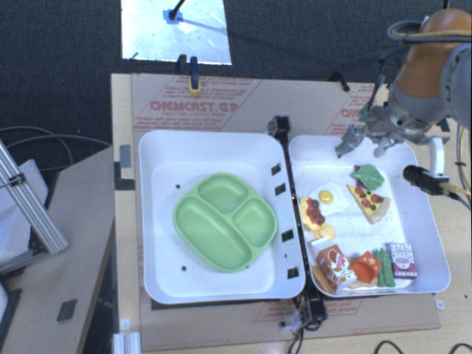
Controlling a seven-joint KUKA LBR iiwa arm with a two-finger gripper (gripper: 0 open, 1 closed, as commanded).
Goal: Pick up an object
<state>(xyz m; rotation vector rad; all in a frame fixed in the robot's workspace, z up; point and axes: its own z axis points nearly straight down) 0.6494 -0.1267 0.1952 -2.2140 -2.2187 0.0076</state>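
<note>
Dark carpet surrounds your bench [221,98], which is a pale board printed with red lettering, and a bright square sheet [175,19] lies on the floor beyond its far edge. You have two shallow white bins side by side on the board. Your left bin [158,168] holds a green divided plate [225,222] with three compartments, sitting near the middle of the bin floor.

Your right bin [431,253] holds all the small toy food. A green leafy piece [368,175] lies toward the far side, and a pizza slice [369,202] sits just beside it on the near side. Left of these you see a fried egg [327,197] and, touching it, a pale piece topped with red berries [313,214]. Along the near wall a small red and white carton [333,265], an orange-red piece [365,268], a green vegetable [385,265] and a red and white packet [401,260] crowd together.

Your gripper [366,140] hangs over the far edge of the right bin, above the green leafy piece and apart from it. Its two fingers [347,142] are spread apart and nothing sits between them. The grey arm with its orange band [442,24] reaches in from the right.
</note>
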